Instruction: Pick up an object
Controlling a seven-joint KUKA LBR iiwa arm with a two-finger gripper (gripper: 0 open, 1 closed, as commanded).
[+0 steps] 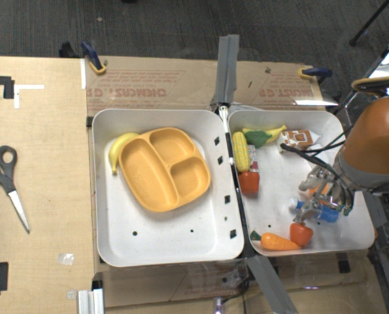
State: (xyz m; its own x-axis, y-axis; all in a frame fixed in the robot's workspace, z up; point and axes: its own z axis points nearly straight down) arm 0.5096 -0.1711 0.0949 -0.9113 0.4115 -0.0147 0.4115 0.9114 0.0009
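Left bin, white, shallow: holding a yellow-orange divided plate of three compartments, lying flat toward the upper middle. Banana, yellow, tucked along the plate's upper left edge, touching it.

Right bin, white, shallow, set just beside the left bin. Along its left wall: corn cob, yellow, lying lengthwise; below it a red item with a pale top, touching the cob's lower end. Near the top wall: green and yellow toy vegetable, just right of the cob's upper end; small brown and white packet beside that. Near the lower wall: carrot, orange, with a green tip at its left end, lying flat; small red toy touching the carrot's right end.

Tool, on the grey arm entering from the right, low over the right part of the right bin, just above the small red toy. Blue part visible at its lower end; nature of that part unclear. Nothing plainly seen between the fingers; whether apart or together cannot be told. Black cables running from the arm across the upper part of the bin.

Bench, pale wood, left of the bins: scissors with grey handles near the left edge. Cardboard sheet under the bins, with blue clamps at its upper corners.
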